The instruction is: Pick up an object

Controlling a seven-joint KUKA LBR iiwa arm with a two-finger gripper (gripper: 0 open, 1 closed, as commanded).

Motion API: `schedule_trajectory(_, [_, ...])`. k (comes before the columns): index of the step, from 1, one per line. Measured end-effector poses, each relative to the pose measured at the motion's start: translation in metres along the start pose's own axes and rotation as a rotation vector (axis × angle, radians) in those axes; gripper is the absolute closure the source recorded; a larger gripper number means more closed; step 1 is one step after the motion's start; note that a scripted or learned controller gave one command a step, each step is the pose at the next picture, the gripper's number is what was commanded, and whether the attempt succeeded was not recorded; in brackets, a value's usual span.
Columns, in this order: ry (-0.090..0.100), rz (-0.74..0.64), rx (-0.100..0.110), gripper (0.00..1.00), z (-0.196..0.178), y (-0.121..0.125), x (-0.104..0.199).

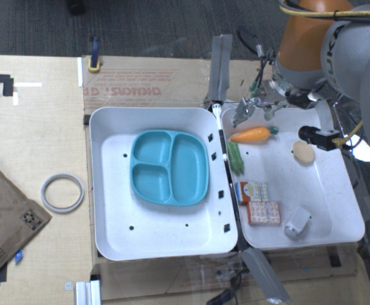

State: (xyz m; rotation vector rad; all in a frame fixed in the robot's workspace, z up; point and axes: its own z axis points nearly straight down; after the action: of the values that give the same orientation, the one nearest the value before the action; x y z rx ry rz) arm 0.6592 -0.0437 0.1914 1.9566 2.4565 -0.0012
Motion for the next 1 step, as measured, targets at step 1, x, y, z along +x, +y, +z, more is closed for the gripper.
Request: schedule_trajectory(1, [0.0,-0.022,0.001,0.0,-0.0918,-0.0019,0.0118])
